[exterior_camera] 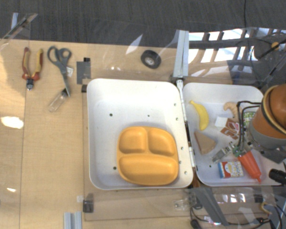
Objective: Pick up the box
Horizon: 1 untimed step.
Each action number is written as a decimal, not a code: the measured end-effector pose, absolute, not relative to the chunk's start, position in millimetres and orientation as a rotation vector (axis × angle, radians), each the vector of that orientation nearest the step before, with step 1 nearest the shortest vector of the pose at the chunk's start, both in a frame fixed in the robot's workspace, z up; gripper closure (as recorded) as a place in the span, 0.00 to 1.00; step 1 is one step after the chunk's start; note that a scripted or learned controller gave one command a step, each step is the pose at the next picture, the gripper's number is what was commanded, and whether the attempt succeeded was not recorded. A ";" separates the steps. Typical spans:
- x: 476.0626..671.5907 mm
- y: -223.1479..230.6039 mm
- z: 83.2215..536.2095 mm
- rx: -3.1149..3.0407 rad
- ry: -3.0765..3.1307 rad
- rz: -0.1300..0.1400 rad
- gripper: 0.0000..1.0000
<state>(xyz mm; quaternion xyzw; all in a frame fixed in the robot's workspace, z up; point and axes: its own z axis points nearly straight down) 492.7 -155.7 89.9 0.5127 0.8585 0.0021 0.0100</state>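
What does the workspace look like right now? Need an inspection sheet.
Surface: wooden bench bearing left bin and right bin.
Job's things: box lying flat near right bin's front edge.
Clutter: yellow tray in left bin; banana, carrot in right bin.
Grippers: arm over right bin; fingers obscured.
Cables: black cable at wrist.
Surroundings: pliers, scissors, tape roll on bench.

Across the top of the frame you see dark grey carpet (109, 8). Below it lies the pale wooden bench (38, 151), with bright patches of light at the left edge and sun stripes at the upper right beside a metal frame (181, 51).
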 end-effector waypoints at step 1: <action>492.6 -156.7 89.8 1.579 2.694 0.008 0.00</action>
